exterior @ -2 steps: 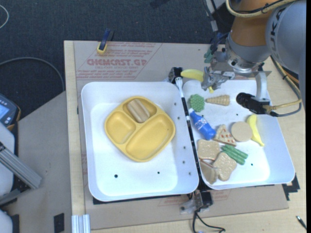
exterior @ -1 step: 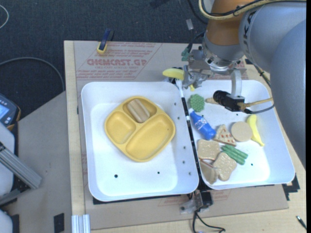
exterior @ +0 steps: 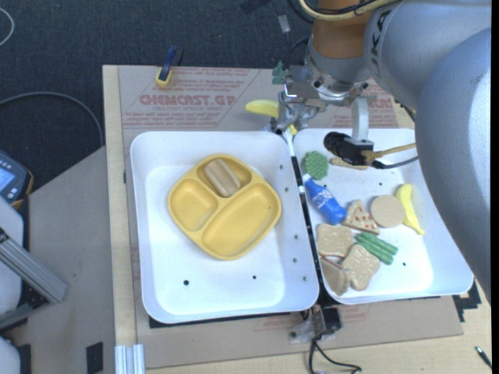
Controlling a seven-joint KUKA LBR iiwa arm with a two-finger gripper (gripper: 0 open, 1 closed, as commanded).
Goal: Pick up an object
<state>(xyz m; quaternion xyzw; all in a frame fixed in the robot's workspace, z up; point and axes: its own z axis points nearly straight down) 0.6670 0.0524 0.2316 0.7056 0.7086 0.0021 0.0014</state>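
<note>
Left bin (exterior: 148, 232): tray (exterior: 224, 206) at centre, holding a bun (exterior: 222, 178) (rear compartment). Right bin (exterior: 437, 267): bottle (exterior: 323, 199), crackers (exterior: 347, 255), banana (exterior: 409, 206), at frame right.

The counter (exterior: 195, 100), a board with red lettering, carries two white bins side by side: left bin (exterior: 156, 209), right bin (exterior: 437, 275), edges touching.

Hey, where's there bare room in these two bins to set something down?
Left bin: bare floor all around the yellow divided plate, widest along its near edge. Right bin: crowded; toy food fills its middle, leaving a bare strip at the near right corner.
</note>
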